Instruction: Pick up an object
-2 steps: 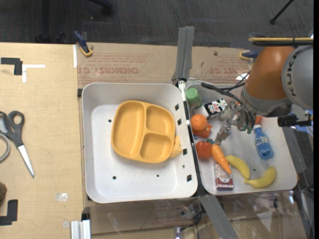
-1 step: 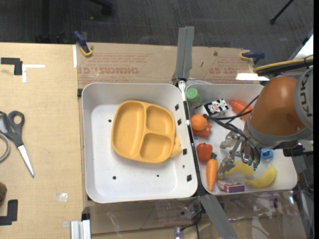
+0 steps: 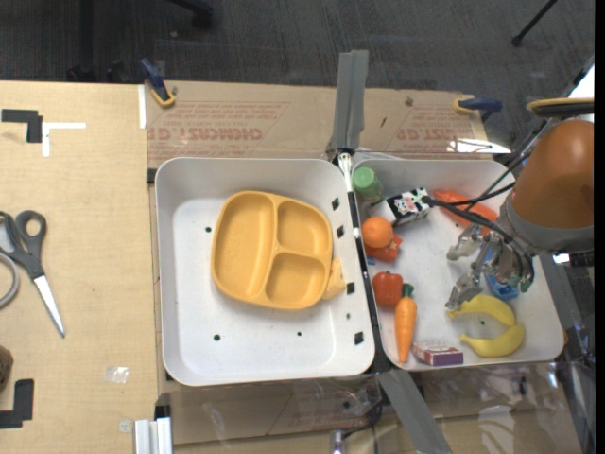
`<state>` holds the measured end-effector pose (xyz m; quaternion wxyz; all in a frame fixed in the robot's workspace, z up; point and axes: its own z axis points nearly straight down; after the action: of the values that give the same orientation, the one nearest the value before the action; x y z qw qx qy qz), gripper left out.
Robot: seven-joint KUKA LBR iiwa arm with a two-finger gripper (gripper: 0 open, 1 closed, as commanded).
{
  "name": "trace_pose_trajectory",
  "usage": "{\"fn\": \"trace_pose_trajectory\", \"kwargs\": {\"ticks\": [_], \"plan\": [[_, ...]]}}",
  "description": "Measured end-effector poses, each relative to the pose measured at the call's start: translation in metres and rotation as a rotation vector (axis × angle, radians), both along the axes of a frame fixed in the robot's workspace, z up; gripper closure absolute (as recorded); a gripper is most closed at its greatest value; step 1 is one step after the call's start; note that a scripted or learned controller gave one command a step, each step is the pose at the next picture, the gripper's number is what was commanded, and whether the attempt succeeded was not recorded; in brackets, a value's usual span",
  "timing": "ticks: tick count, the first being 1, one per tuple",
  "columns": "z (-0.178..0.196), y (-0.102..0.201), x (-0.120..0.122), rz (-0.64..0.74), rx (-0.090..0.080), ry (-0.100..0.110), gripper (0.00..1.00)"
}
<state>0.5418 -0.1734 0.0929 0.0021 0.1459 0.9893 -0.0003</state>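
I see the gripper (image 3: 465, 274) low in the right bin (image 3: 430, 343), near its right wall, just above the banana (image 3: 492, 327) at the front right corner. Fingers look spread, nothing between them. Carrot (image 3: 405, 323) and tomato (image 3: 387, 287) sit along the bin's left wall, orange (image 3: 377, 232) behind them. Yellow tray (image 3: 272, 251) fills the left bin (image 3: 180, 282).

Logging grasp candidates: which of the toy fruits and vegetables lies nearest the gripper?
The yellow banana, just below the gripper at the right bin's front; the carrot and orange lie farther left.
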Motion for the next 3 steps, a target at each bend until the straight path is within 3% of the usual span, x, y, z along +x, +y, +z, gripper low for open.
{"fn": "trace_pose_trajectory", "kwargs": {"ticks": [1, 2, 3], "plan": [[0.000, -0.028, -0.038, 0.083, 0.000, 0.001, 0.00], [0.010, -0.028, -0.036, 0.085, -0.001, -0.003, 1.00], [0.010, -0.028, -0.036, 0.086, -0.001, -0.002, 0.00]]}}
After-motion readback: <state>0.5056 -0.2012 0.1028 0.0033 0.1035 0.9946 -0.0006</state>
